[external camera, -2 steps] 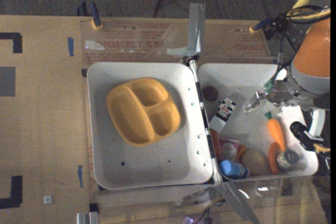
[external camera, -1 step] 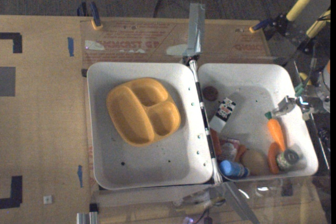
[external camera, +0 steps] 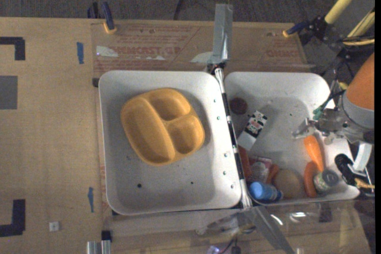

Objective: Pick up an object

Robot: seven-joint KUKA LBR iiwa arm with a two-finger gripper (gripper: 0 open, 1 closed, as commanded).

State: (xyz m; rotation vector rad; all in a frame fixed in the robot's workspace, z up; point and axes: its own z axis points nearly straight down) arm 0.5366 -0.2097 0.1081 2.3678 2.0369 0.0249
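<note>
Progress looks early: nothing is visibly lifted, and every object seems to rest on a bin floor. The hand hangs over the right bin, at that bin's right side, with the arm's orange band above it at the frame edge. Its metal parts are small and blurred here, so whether it is spread or pressed together I cannot tell, and nothing can be seen pinched in it.

Just below the hand, inside the right bin, lies an orange carrot-like piece, and a second orange piece sits nearer the bin's bottom edge. That first piece is the likeliest target, judging by how close the hand is to it. Elsewhere in the right bin are a white bottle with a dark label near its left wall, a dark round thing above that, and a blue item, a brownish ball and a small jar along the bottom.

The yellow divided plate lies alone in the left bin, well apart from the hand.

What is left, by my reading: settle on an object, close on it, and raise it off the bin floor.
</note>
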